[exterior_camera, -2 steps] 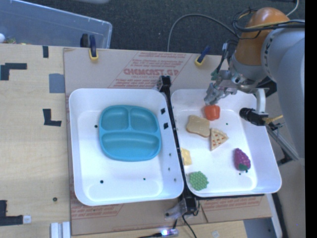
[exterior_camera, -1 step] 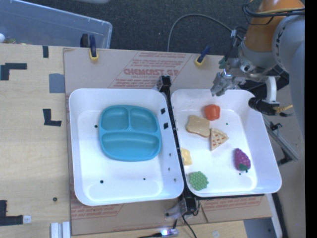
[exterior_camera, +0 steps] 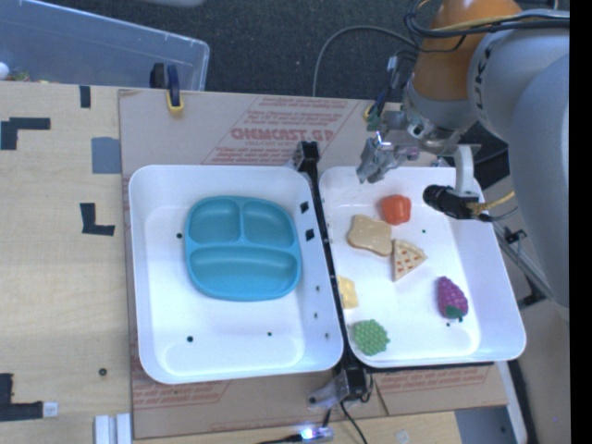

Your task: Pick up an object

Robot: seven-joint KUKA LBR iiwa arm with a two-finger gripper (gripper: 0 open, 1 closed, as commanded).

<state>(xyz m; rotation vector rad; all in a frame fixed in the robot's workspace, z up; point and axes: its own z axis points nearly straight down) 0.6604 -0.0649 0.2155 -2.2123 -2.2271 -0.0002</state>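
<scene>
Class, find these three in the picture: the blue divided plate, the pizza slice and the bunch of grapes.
blue divided plate [exterior_camera: 243,248]: camera view, on its middle ridge.
pizza slice [exterior_camera: 406,259]: camera view, on its topping.
bunch of grapes [exterior_camera: 451,297]: camera view, on the purple fruit.

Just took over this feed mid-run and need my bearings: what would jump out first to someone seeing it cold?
The large grey arm with its orange band dominates the upper right, its gripper hanging over the far edge of the right white bin. Next is the blue divided plastic plate in the left white bin. Then the toy foods scattered in the right bin: red tomato, toast slice, pizza wedge, purple grapes, green broccoli.
</scene>
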